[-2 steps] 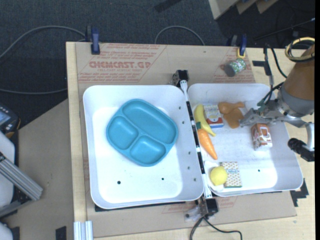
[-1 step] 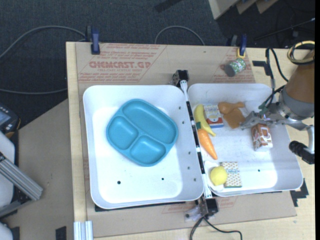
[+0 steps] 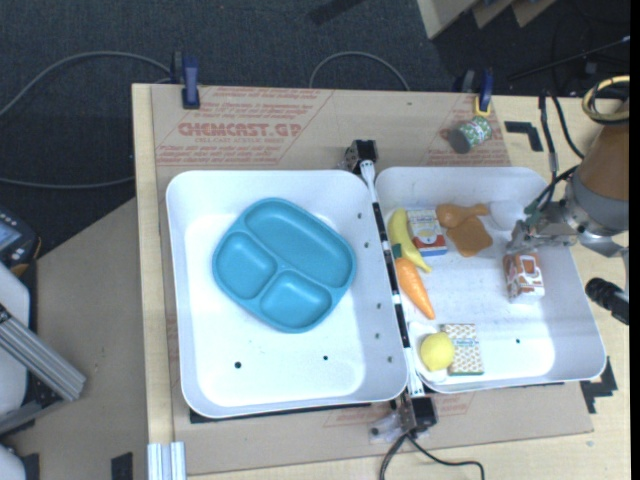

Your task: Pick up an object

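Observation:
My gripper (image 3: 527, 236) hangs over the right side of the right bin (image 3: 560, 343), just above a small red and white packet (image 3: 524, 274) that lies on the bin floor. Along the bin's left wall lie a yellow banana (image 3: 402, 236) and an orange carrot (image 3: 413, 286). A lemon (image 3: 436, 351) sits at the front left, next to a patterned packet (image 3: 463, 349). At the back lie a small white and orange box (image 3: 427, 230) and a brown lump (image 3: 466, 228).
The left bin (image 3: 200, 338) holds a blue divided plate (image 3: 285, 265). A small grey-green object (image 3: 472, 133) lies on the bench behind the right bin. Cables run along the bench's right edge near the arm.

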Motion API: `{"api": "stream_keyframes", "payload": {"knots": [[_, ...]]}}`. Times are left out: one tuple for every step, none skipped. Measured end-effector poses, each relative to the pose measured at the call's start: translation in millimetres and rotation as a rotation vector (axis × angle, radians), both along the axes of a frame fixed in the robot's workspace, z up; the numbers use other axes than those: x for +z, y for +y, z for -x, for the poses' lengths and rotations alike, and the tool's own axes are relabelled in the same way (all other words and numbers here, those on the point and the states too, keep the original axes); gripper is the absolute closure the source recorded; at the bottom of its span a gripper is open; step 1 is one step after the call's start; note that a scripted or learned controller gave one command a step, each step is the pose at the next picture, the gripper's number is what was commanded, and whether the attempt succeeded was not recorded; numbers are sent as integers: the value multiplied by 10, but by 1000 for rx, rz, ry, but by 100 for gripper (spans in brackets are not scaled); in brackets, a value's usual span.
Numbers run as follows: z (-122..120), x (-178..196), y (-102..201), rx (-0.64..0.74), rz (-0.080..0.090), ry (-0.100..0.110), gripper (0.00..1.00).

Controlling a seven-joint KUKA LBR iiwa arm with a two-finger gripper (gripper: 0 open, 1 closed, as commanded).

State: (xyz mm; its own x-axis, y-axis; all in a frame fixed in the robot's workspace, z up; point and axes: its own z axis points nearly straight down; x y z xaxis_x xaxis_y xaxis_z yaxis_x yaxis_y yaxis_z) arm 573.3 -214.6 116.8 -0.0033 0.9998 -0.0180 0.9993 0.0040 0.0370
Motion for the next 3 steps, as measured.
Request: {"api": "stream_keyframes", "payload": {"knots": [[18,-30,-1,-1,-1,6,0],[98,-253,-47,2,-25,26,0],[93,-143,-93,2,-9,17,100]]}}
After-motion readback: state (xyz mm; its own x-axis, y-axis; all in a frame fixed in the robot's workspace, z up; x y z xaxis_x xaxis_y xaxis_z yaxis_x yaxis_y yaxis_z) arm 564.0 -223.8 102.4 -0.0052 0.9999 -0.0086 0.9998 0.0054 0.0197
